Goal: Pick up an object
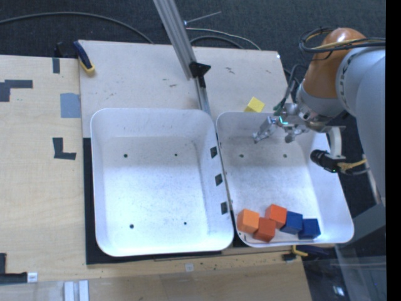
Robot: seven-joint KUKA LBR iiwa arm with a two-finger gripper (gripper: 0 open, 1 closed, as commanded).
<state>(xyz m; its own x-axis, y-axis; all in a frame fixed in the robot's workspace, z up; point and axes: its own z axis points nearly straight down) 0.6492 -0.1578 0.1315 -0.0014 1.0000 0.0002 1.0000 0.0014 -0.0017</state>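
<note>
**Gripper hanging over the right bin, blocks piled at the near edge**

Camera view: two white bins sit side by side on the tabletop (156, 61). The left bin (100, 168) and the right bin (326, 187) touch along their inner walls. The arm (332, 68) comes in from the right, and the gripper (276, 132) sits over the far end of the right bin with its jaws spread apart and nothing between them.

The blocks are all bunched in the near corner of the right bin, well apart from the gripper: an orange block (249, 219), a darker orange one (265, 229) just beside it, another orange (276, 213) behind, then two blue blocks (292, 222) (309, 228). They're roughly cube-shaped, so no real long axis, but the row runs left to right along the near wall.

A yellow block (254, 105) lies on the tabletop just past the right bin's far rim, turned cornerwise.
</note>
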